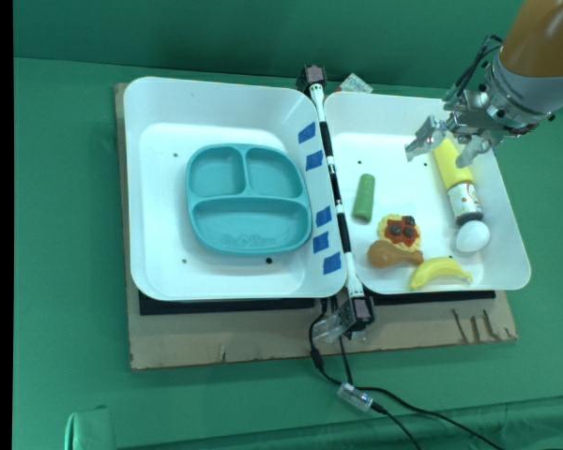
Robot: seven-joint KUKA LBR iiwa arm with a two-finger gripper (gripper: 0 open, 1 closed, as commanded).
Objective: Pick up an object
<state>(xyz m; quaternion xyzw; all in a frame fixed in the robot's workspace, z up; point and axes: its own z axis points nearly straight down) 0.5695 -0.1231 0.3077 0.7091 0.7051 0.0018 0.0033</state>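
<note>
- The yellow bottle lay on its side in the right bin, its yellow end directly beneath the jaws and its white-capped end running away from them toward the near rim; it looked the likeliest target, though the task named no particular object
- The gripper hung above that yellow end with its jaws spread wide, one finger off to each side of the bottle, and nothing was between them
- From where I stood I could not tell whether the fingertips had reached the bottle's level or were hovering above it
- Just beyond the bottle's cap, further from the jaws, sat a white egg, touching or nearly touching the cap
- Further out from the jaws, toward the near rim, lay a banana, a chicken drumstick, and a small pizza piece; a green cylinder lay well off to one side, nearer the divider
- The left bin, well apart from the jaws, held a teal divided plate
- By my reckoning the task was in its early half: the approach seemed done, while the closing, the grip and the lift were all left, and nothing had been raised from the bin
</note>
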